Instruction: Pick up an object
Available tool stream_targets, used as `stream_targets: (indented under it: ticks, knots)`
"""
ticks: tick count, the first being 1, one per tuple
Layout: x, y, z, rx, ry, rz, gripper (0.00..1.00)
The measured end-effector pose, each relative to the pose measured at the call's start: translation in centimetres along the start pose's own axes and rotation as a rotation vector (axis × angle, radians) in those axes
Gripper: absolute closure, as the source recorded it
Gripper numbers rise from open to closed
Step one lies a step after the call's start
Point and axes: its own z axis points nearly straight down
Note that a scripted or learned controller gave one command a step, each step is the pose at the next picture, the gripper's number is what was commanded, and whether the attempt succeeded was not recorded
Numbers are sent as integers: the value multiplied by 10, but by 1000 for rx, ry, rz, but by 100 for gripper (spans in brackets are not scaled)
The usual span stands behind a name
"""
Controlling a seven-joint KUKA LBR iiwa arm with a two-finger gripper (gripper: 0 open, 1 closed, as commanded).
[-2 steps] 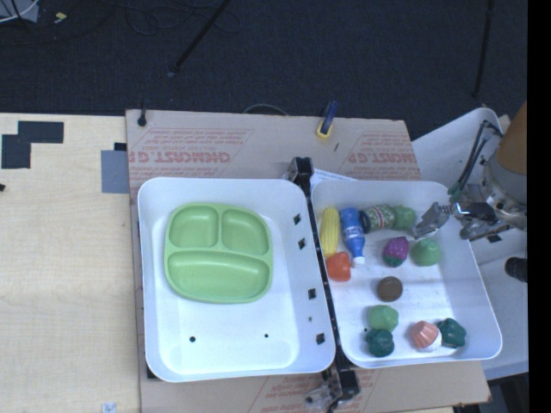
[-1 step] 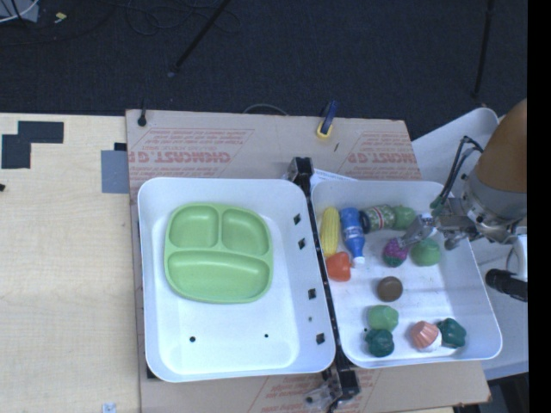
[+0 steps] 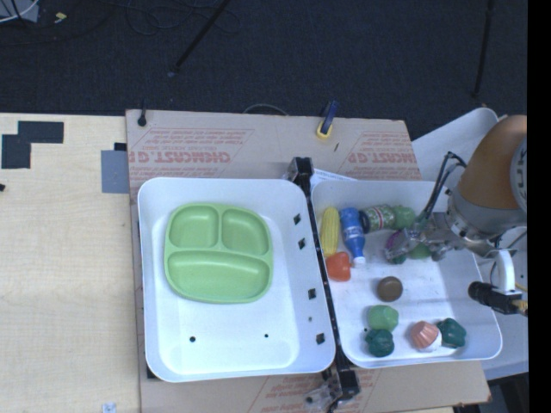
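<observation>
Bench: pale wood surface point(image 3: 60, 299) at the left of the frame, with brown cardboard point(image 3: 258, 149) under both bins and dark carpet along the top.
Left bin point(image 3: 224, 351): white and shallow, lower centre; holds a green divided plate point(image 3: 219, 252) lying flat in its upper half.
Right bin point(image 3: 430, 295): white, lower right, touching the left bin along a black clamp strip.
Nearest objects: dark green lump point(image 3: 379, 342) and light green lump point(image 3: 382, 318) touching, at the bottom edge; pink-white ball point(image 3: 423, 335) and green toy point(image 3: 451, 333) side by side in the lower right corner.
Middle: brown ball point(image 3: 390, 289), alone, near the bin's centre.
Upper left of right bin: orange piece point(image 3: 338, 267); yellow corn point(image 3: 330, 231) just beside a blue bottle point(image 3: 351, 233), both lengthwise.
Upper edge: green-labelled bottle point(image 3: 383, 218) lying on its side.
Gripper point(image 3: 411, 243): low over the upper right of the right bin, just beside the green-labelled bottle; whether the claw is open or closed cannot be told.
Arm: grey with orange band point(image 3: 499, 166), entering from the right edge.
</observation>
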Motion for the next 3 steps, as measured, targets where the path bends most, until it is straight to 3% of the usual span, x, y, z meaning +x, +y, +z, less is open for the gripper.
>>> stream_targets:
  ticks: [1, 2, 3]
  knots:
    - [3, 0, 28, -1, 0, -1, 0]
    - [3, 1, 16, -2, 0, 0, 100]
    - [7, -2, -45, -9, -3, 2, 100]
